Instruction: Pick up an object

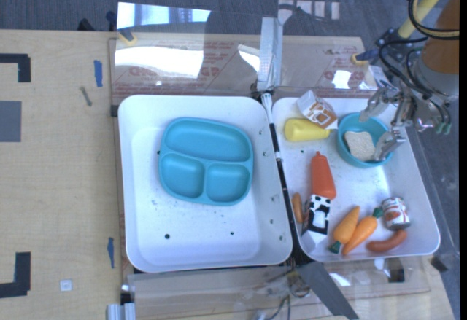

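Observation:
My gripper (387, 129) hangs over the right bin (422, 194), at the right rim of a blue bowl (355, 155) that holds a pale slice of bread (359, 143). It is open, with nothing seen between the fingers. In the same bin lie a yellow toy (304, 130), a snack packet (318, 112), an orange-red bottle (322, 175), a black-and-white carton (317, 213), two carrots (353, 229), a sausage (387, 241) and a small can (395, 212).
The left bin (146, 231) holds a blue divided plate (206, 160). A metal divider (279, 173) separates the bins. Cables and the arm's orange band (442, 49) sit above the right bin's far corner.

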`<state>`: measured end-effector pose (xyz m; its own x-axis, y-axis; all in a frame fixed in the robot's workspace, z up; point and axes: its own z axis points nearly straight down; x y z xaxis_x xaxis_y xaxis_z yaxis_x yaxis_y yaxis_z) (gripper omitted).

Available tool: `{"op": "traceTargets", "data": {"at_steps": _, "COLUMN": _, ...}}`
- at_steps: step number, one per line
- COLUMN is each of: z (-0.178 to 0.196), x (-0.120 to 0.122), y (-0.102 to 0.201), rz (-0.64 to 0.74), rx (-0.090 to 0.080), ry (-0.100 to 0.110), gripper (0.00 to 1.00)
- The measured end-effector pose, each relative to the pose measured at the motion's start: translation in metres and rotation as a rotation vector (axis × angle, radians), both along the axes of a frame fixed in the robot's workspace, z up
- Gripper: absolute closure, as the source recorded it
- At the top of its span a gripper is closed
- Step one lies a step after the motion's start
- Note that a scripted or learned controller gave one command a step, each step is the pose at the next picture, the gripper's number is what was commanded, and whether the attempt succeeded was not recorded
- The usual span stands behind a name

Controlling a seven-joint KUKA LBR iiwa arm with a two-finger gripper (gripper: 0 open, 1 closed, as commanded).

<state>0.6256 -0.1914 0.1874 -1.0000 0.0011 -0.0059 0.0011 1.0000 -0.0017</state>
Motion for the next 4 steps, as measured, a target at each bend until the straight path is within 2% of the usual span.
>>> {"op": "traceTargets", "data": {"at_steps": 1, "z": -0.092, "x": 0.004, "y": 0.071, "rz": 0.033, "rx": 0.002, "ry": 0.002, "gripper": 0.0}}
{"op": "traceTargets", "data": {"at_steps": 2, "z": -0.098, "x": -0.089, "y": 0.051, "rz": 0.234, "rx": -0.002, "ry": -0.003, "gripper": 0.0}}
{"op": "traceTargets", "data": {"at_steps": 3, "z": -0.098, "x": -0.003, "y": 0.077, "rz": 0.219, "rx": -0.001, "ry": -0.004, "gripper": 0.0}}
{"op": "traceTargets", "data": {"at_steps": 4, "z": -0.098, "x": -0.037, "y": 0.098, "rz": 0.267, "rx": -0.002, "ry": -0.007, "gripper": 0.0}}
